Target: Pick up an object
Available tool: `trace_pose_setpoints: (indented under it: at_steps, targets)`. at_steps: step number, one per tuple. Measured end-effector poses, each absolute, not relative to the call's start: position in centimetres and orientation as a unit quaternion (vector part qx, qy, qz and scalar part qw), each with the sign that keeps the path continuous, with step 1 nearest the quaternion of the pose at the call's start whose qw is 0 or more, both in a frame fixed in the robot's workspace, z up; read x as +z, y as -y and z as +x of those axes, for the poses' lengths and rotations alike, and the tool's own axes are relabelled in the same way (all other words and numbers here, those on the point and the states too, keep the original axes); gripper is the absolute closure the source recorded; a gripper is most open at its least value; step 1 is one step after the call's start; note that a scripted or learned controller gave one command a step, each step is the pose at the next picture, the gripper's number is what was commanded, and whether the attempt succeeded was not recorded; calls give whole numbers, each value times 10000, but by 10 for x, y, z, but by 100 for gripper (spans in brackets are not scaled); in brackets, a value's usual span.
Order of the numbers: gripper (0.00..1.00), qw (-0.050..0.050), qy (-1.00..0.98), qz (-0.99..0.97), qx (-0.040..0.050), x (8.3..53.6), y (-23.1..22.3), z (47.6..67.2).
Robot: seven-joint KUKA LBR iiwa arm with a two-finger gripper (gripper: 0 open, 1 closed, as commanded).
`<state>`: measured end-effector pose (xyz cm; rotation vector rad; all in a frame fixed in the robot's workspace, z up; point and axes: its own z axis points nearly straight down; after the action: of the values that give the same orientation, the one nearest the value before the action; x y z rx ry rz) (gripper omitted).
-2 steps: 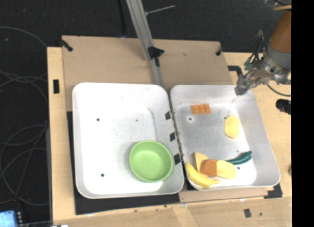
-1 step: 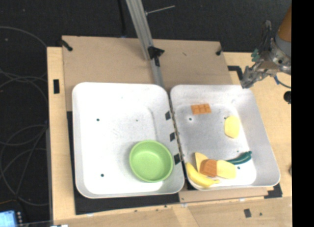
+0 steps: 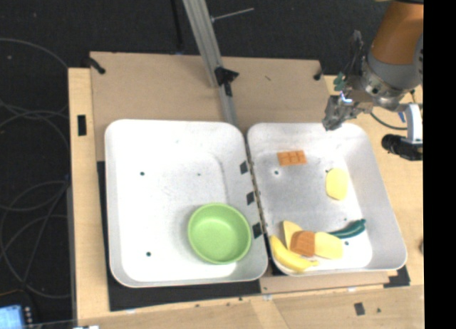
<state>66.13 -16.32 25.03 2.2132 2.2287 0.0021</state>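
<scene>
Left bin [image 3: 128,178]: sits on the tabletop [image 3: 157,85], white and shallow, and it carries one thing, a green bowl [image 3: 219,232], upright, down in the near right corner, close to the wall shared with the neighbour.

Right bin [image 3: 381,192]: side by side with the left one, and this is where the small things are.

Orange block [image 3: 291,158]: lies flat toward the far side of the right bin, alone, well apart from the rest.

Yellow piece [image 3: 336,184]: rests near the middle right of the right bin, nothing touching it.

Near-left heap: a banana [image 3: 288,258] curves along the near left corner of the right bin; a brown block [image 3: 302,243] lies on top of the cluster, with a pale yellow wedge [image 3: 328,246] just beside it on the right.

Green tool [image 3: 350,230]: dark teal, lies just right of the heap, its end meeting the yellow wedge.

Arm: reaches in from the right, orange band up high, grey wrist below.

End effector [image 3: 335,117]: hangs over the far right corner of the right bin, above the rim, well apart from every object; whether its jaws are parted or closed cannot be told from here, and nothing shows in its grasp.

Metal post [image 3: 203,32]: slants down from the top to the far edge between the bins.
</scene>
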Motion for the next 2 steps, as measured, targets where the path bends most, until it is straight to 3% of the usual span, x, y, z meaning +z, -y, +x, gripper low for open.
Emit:
trace_pose_setpoints:
  at_steps: [2]
  targets:
    - [100,-7,-7100,7042,9,251,59,655]
